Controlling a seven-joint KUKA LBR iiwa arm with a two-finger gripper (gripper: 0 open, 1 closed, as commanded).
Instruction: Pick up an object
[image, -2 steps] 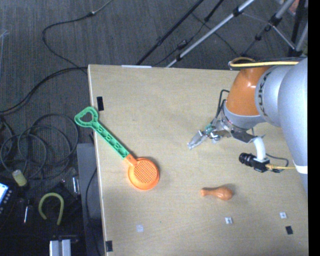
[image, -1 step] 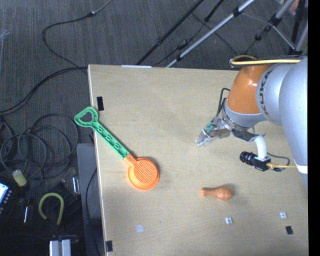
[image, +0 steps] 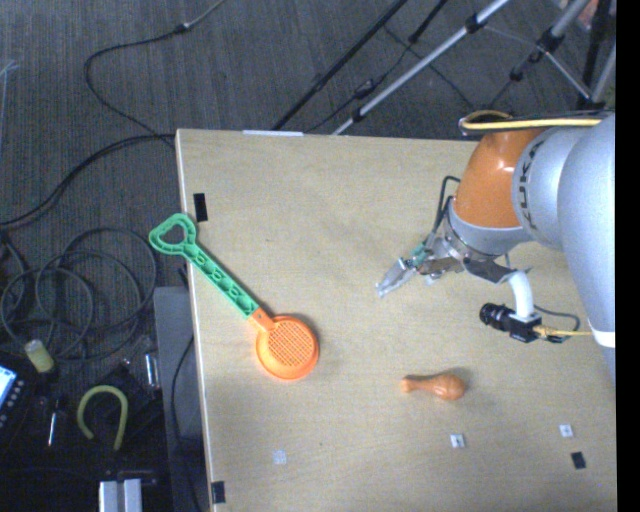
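Two objects lie on the pale wooden board (image: 330, 190) in front of you: a plastic strainer with an orange mesh head and a green perforated handle (image: 240, 300) at centre left, its handle running toward the upper left, and a small orange pear-shaped toy (image: 436, 385) lower down, right of centre. Your grey arm with the orange band (image: 540, 180) enters from the right. Its gripper (image: 400, 275) hangs above bare board at centre right, fingers slightly parted, with nothing between them, well apart from both objects.
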